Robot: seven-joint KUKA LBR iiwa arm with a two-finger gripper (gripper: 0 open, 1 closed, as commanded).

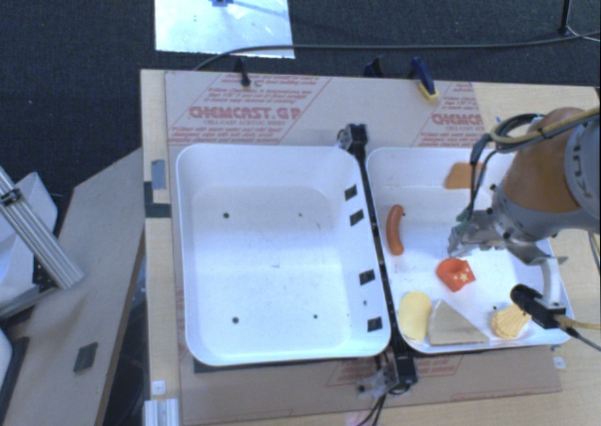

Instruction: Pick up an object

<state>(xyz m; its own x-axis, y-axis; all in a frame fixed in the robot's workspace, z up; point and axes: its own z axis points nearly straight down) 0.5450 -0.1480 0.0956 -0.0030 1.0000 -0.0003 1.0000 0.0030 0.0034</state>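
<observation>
Left bin (pixel 272 255): nothing inside. Right bin (pixel 413 171) holds the gripper (pixel 462 241), state not discernible, low just above the red piece (pixel 455 274). Also inside: tan wedge (pixel 456 326), sausage (pixel 395 229), yellow lump (pixel 415 313), orange slice (pixel 459 175), yellow crinkled piece (pixel 508 322).

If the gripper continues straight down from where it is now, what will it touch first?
Probably the bare floor of the right bin, just up-left of the red piece. The gripper hangs there, but depth is hard to judge, so it could clip the piece's edge.

Around me the right bin (pixel 413 166) is crowded by a sausage (pixel 395 229), red piece (pixel 455 274) and yellow items (pixel 414 313); the left bin (pixel 272 260) lies open.
</observation>
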